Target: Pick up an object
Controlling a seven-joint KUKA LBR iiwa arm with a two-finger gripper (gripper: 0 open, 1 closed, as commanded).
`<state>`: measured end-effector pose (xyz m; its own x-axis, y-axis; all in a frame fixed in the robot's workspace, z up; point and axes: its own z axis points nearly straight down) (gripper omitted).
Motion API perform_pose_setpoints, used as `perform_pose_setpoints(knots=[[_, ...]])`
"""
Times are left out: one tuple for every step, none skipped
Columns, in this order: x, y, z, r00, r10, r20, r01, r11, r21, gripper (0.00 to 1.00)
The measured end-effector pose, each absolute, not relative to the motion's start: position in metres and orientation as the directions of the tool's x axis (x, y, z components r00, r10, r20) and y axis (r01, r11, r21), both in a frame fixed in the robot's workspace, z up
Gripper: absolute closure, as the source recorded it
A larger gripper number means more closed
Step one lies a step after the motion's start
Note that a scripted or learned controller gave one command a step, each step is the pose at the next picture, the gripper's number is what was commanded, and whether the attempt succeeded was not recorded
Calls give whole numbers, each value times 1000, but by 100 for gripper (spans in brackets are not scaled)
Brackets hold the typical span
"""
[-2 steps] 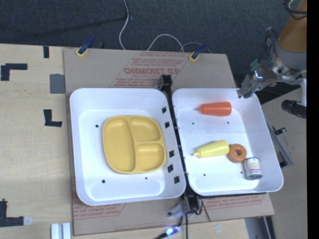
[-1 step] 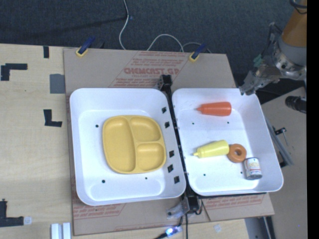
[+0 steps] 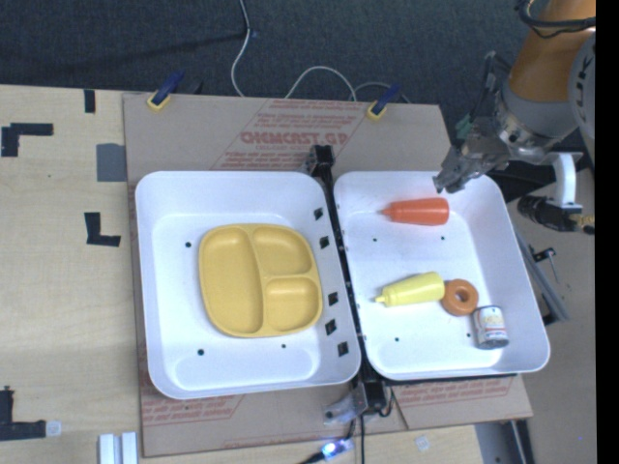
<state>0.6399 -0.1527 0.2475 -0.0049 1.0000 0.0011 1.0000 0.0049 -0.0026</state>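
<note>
Orange ketchup bottle (image 3: 418,212) lies just below gripper (image 3: 451,184); finger spacing unreadable from here; descend centred, straddle its width.

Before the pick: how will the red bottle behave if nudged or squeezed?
The red bottle lies on its side and looks round, so a nudge may roll it across the right bin. Its tapered nozzle end could make it curve. It looks like smooth plastic, possibly slippery.

The surface (image 3: 58,288) is pale wood with black marks along its left side. A cardboard sheet (image 3: 290,138) lies on it, reaching its near edge, and carries two white bins (image 3: 160,201) touching side by side.
</note>
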Motion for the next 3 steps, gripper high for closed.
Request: perform_pose_setpoints(knots=[[634, -100, 251, -6, 1000, 2, 1000, 6, -1, 100], [642, -54, 245, -6, 1000, 1, 1000, 6, -2, 100], [642, -6, 246, -6, 1000, 1, 1000, 6, -2, 100]])
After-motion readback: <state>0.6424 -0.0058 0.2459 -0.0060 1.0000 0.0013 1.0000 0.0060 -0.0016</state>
